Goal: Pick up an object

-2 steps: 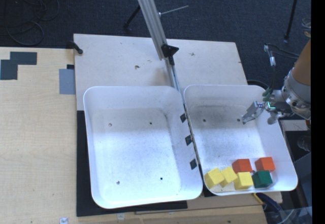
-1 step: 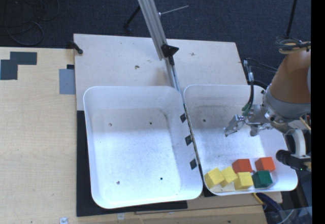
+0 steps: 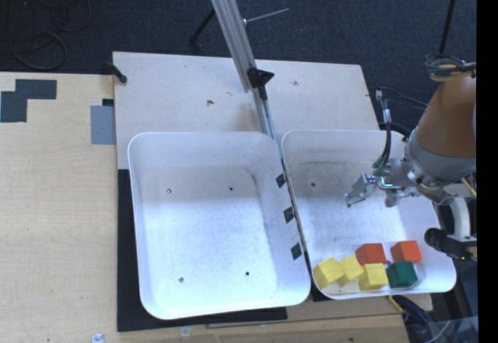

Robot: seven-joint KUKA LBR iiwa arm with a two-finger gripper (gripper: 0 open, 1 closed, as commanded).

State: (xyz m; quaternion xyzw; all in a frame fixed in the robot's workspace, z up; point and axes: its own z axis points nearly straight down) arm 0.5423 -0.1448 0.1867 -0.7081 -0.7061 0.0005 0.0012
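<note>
In the right bin (image 3: pixel 327 155), the hand (image 3: pixel 372 187) above the bare floor near the middle, its grip too small to tell, nothing seen in it, blocks well apart at the near edge, two yellow blocks (image 3: pixel 329 271), two red blocks (image 3: pixel 371 253), one green block (image 3: pixel 402 274), left bin (image 3: pixel 148 155) beside.

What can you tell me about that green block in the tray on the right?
The green block is a small cube, looking like painted wood or plastic, dark green with a matte finish. It sits flat in the right bin, at its near right corner, last in a cluster of blocks. A yellow block touches its left side and an orange block sits just behind it.
</note>
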